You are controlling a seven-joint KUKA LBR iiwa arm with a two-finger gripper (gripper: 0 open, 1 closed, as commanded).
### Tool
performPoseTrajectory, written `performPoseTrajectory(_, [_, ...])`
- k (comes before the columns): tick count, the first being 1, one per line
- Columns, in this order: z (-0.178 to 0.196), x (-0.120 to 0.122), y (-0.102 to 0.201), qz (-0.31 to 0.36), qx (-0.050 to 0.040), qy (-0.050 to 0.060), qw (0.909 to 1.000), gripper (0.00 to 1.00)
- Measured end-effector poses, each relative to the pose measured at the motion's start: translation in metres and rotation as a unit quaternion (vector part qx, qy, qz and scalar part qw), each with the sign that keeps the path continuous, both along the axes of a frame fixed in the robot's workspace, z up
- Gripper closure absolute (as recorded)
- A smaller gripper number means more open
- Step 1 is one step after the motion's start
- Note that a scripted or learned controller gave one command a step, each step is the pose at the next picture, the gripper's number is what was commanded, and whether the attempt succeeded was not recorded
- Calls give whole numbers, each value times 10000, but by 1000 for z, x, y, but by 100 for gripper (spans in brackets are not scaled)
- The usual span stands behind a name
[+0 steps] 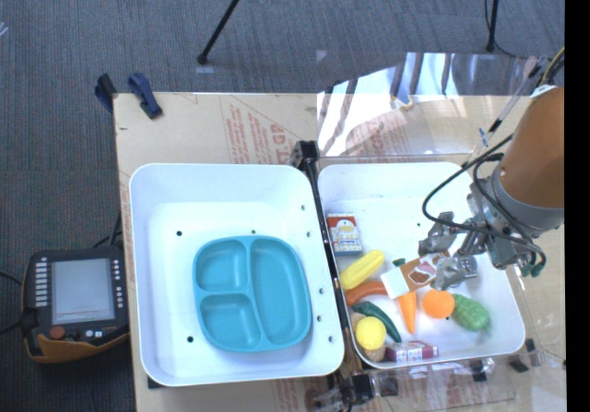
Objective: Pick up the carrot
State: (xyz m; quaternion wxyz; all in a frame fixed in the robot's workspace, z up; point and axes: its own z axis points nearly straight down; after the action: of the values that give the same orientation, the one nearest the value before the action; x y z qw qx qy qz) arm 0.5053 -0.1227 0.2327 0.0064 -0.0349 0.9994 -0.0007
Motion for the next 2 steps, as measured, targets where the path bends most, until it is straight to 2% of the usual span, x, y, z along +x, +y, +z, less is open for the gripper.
performPoseTrajectory(1, [-5,-2,0,-7,13,56,10000,0])
performPoseTrajectory(2, [-133,2,-52,-959,17,59,9954,0])
